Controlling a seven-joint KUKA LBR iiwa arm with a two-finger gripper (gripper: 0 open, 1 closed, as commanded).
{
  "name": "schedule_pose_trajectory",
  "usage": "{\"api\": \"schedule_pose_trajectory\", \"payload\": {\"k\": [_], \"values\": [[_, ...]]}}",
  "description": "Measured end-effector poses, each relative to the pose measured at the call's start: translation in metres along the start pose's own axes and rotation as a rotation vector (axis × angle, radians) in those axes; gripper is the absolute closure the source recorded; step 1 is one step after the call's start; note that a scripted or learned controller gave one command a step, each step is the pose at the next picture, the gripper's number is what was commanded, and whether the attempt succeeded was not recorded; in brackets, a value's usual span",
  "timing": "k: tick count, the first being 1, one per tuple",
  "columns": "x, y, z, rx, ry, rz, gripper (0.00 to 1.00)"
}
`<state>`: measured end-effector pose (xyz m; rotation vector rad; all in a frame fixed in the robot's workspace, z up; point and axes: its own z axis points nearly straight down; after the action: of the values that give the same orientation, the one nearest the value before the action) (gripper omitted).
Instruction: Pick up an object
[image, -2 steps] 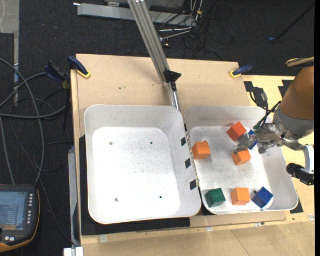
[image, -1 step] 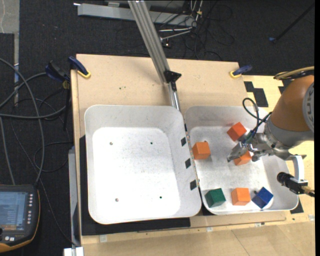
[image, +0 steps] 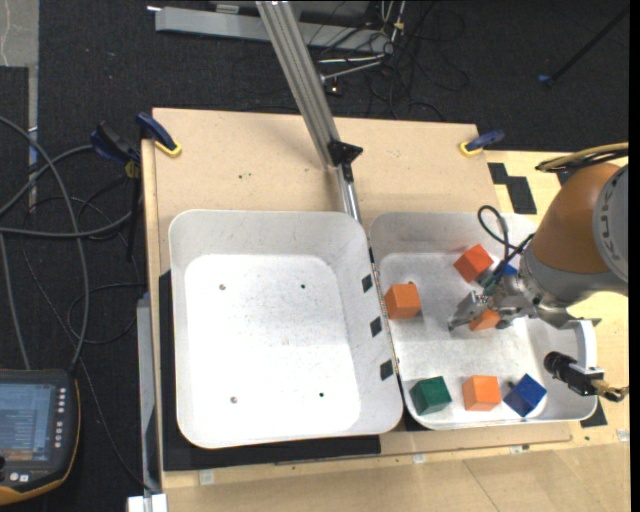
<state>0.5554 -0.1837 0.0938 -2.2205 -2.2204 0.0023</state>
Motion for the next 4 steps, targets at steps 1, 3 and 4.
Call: {"api": "schedule_pose_trajectory", "payload": {"k": [1,3,4], "values": [[0.0,0.001,-0.011,-0.003,0.0,0.001,1.0],[-0.001,0.0,-0.107,-0.008,-0.002,-0.003,1.0],[0.057,0.023,-0.107,-0.004,0.002,-0.009,1.0]]}}
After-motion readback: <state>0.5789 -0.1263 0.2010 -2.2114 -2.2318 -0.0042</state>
